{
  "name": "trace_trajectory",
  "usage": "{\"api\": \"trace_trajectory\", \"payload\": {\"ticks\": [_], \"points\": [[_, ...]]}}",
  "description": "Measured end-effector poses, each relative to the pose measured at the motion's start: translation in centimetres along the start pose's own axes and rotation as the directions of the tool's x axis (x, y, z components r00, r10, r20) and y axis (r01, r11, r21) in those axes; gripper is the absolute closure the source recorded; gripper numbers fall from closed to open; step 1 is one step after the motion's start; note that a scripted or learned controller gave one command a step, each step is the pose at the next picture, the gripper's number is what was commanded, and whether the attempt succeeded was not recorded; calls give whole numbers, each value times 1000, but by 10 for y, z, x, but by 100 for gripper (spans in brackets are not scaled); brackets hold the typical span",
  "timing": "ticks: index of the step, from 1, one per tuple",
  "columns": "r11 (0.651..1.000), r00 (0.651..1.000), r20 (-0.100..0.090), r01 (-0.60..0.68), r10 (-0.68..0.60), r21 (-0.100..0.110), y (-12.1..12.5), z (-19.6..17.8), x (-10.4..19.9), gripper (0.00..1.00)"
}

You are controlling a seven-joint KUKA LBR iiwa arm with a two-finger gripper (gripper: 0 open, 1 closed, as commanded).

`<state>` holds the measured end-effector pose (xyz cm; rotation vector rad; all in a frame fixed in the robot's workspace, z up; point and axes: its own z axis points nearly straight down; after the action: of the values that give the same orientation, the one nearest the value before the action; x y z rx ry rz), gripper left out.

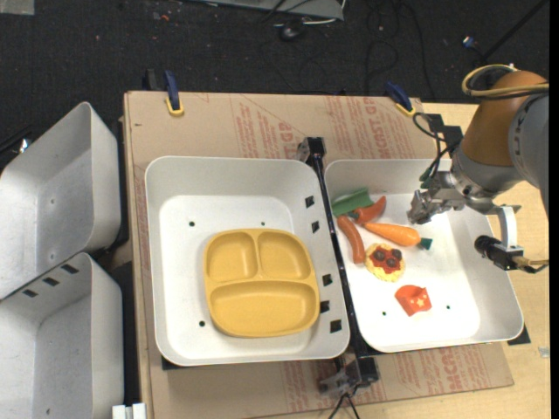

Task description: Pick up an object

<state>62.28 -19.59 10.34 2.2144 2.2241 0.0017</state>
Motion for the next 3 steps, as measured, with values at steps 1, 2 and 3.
{"api": "trace_trajectory", "payload": {"ticks": [1, 2, 3], "points": [[1000, 1000, 0, -1, 1, -2, -2, -53, 10, 100], [1000, 1000, 0, -1, 1, -3, 1, -97, 14, 100], [1000, 1000, 1, -1, 1, -3, 2, -137, 14, 100]]}}
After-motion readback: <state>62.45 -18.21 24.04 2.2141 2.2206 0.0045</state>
